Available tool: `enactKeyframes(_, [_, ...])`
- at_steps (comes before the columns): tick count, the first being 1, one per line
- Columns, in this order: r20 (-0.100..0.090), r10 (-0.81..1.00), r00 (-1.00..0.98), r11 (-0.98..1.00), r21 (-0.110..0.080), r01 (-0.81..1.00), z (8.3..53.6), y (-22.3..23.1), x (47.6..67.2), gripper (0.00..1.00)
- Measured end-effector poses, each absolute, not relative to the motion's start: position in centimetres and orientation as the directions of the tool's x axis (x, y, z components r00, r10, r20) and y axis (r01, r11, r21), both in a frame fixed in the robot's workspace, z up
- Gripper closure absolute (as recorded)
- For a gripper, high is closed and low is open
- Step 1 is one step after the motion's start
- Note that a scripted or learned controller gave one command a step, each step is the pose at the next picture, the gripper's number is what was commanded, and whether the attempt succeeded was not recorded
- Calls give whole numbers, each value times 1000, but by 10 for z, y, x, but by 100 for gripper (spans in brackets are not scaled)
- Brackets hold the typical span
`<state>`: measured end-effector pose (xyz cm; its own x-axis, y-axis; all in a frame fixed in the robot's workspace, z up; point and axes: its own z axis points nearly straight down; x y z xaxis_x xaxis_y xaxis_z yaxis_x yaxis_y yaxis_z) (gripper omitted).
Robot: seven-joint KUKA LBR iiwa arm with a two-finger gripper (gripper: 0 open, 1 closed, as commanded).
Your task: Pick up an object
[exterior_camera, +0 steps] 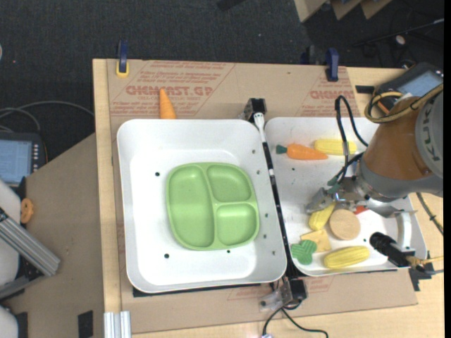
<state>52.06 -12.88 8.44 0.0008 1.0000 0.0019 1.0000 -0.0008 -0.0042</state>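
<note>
Camera view, left bin (141,189): a shallow white bin on the surface (204,83), holding a green divided plate (211,204) with three compartments, lying flat near its middle.
Behind the left bin: an orange carrot-like piece (166,105) on the brown board, its lower end hidden by the bin's rim.
Right bin (282,129): white, touching the left bin along a black seam; its right side is hidden under the arm.
Far end of right bin: an orange carrot (304,152) with a green top, just beside a yellow corn cob (332,146).
Near end of right bin: a green leafy piece (305,251), a yellow corn cob at the front (345,257), a tan round disc (344,225) and a yellow piece (320,218) partly covered by it — all crowded together.
End effector (325,199): low over the yellow piece and disc; fingers look spread, nothing clearly between them — dark and hard to read.
Arm (398,153): grey with an orange band, cut off at the right edge.
</note>
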Motion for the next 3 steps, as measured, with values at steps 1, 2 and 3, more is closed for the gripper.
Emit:
enactKeyframes(1, [3, 1000, -1, 1, -4, 1000, 84, -110, 512, 0])
enactKeyframes(2, [0, 1000, 2, -2, -1, 1000, 95, -112, 513, 100])
enactKeyframes(3, [-1, 1000, -9, 9, 14, 1000, 191, -45, 582, 100])
